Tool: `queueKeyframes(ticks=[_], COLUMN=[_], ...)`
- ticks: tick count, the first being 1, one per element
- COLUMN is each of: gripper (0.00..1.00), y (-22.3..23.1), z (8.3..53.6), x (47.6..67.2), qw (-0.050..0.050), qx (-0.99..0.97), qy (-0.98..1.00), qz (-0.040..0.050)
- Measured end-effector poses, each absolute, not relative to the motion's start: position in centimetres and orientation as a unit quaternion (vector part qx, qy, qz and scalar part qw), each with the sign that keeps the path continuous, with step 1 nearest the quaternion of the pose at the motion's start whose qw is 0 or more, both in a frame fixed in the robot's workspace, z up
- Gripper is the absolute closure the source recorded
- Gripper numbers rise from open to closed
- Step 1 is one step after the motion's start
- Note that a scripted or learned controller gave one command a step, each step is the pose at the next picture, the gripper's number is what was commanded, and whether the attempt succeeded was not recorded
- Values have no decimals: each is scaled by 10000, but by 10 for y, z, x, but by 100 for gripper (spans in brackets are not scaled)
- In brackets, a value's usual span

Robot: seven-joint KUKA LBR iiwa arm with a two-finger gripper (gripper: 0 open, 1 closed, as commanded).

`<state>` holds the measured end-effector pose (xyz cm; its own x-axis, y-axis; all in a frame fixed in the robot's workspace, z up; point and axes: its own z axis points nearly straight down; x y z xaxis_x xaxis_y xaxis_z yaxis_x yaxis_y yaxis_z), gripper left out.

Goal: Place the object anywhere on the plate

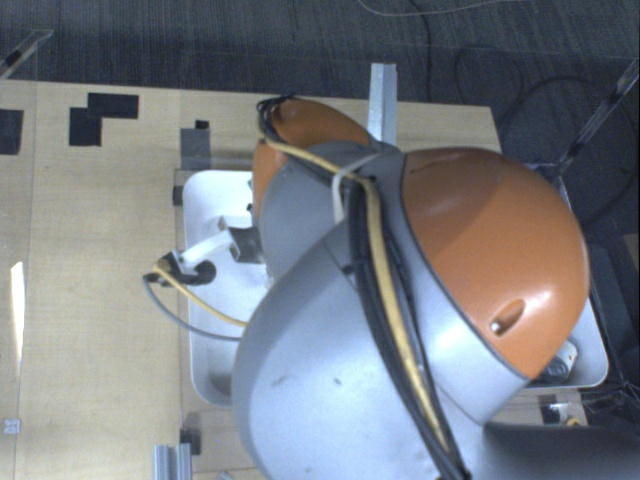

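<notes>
Object and plate are both hidden: the arm [420,298] covers nearly all of the two bins, so I cannot tell where the object lies or which bin holds the plate. What can be seen of the white bin [210,193] nearer the bench's [90,268] left edge is a bare strip of wall and floor. Only a corner of the second bin [595,363] peeks out by the right edge.

I cannot tell whether the jaws are open, closed, or gripping anything. A dark wrist bracket [238,240] stands over the left bin's visible strip, and what hangs beneath it is lost behind the grey casing.

The step in hand could be either the pick or the carry, and the view does not settle it. Either way, the way to do it well is likely the same. Come down straight over the target and keep the wrist level. Let go only once the object is low over the plate's flat middle, so it neither rolls off nor tips on the rim.

The arm reaches in from the bench's right edge and bends sharply, with its broad orange band [480,258] uppermost and close to the camera. A second orange section [300,133] sits toward the far edge. A cable bundle [390,328] runs along the casing, and its loop [185,273] spills out over the left bin's edge, where it might snag.
</notes>
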<state>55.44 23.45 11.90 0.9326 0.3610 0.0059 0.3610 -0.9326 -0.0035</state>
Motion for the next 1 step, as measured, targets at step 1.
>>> queueKeyframes(ticks=[1], gripper=[100], y=[234], z=[180], x=[557], qw=[6], qx=[-9949], qy=[-1004], qz=[-23])
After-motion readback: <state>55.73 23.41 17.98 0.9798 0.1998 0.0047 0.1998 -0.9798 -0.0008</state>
